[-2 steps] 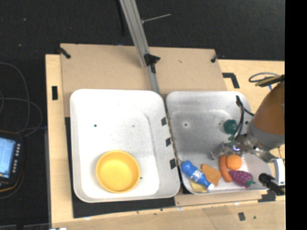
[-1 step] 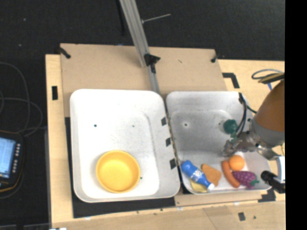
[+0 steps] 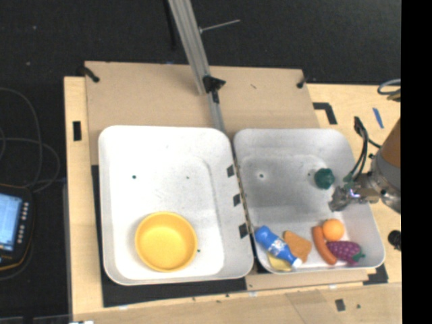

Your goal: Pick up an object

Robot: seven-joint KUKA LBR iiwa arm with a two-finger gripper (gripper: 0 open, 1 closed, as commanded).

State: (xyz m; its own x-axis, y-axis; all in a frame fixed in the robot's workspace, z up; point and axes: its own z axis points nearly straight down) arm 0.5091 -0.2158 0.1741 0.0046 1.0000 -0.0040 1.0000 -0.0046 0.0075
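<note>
— Where's the claw (image 3: 343,200) now?

— At three o'clock of the right bin (image 3: 290,144), low over its floor near the right wall. The arm (image 3: 390,160) comes in from that side, so that's the nearest reach. I can't tell how its tips are set; nothing shows between them.

— And what might it take?

— Closest is a small green ball (image 3: 325,177), at about ten o'clock from the claw, just beside it but apart. Most of the toys are heaped at the bin's six o'clock edge: an orange ball (image 3: 332,229), a carrot (image 3: 322,244), purple grapes (image 3: 345,250), an orange wedge (image 3: 298,244) and a blue bottle (image 3: 273,244). They crowd that edge as if they slid down there.

— The other bin?

— The left bin (image 3: 162,154) holds a yellow bowl (image 3: 166,241) at seven o'clock, well apart from the arm. I'd guess the green ball or the orange one is the target; the pick isn't made yet.
</note>
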